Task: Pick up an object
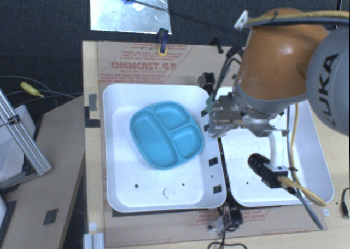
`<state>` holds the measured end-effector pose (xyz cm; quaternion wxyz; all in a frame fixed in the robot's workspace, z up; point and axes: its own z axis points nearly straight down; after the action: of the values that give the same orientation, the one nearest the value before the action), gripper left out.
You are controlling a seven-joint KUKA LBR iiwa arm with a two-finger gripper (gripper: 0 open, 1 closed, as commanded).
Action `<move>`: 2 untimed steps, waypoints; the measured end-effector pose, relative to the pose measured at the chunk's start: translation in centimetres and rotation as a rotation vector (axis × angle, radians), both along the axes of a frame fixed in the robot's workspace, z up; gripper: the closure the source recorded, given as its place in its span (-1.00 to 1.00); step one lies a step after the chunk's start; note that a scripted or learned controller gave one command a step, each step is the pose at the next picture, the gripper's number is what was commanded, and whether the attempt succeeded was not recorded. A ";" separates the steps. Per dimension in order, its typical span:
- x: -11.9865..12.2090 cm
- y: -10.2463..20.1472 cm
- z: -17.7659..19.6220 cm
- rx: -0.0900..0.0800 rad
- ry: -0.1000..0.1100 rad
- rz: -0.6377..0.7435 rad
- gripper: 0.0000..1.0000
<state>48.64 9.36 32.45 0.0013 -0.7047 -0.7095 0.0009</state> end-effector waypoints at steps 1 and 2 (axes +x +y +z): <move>0.1 -4.9 15.7 0.002 -0.024 -0.010 1.00; 0.0 -3.5 10.8 0.000 -0.002 -0.003 1.00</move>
<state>48.66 5.86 43.28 0.0002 -0.7059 -0.7084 0.0002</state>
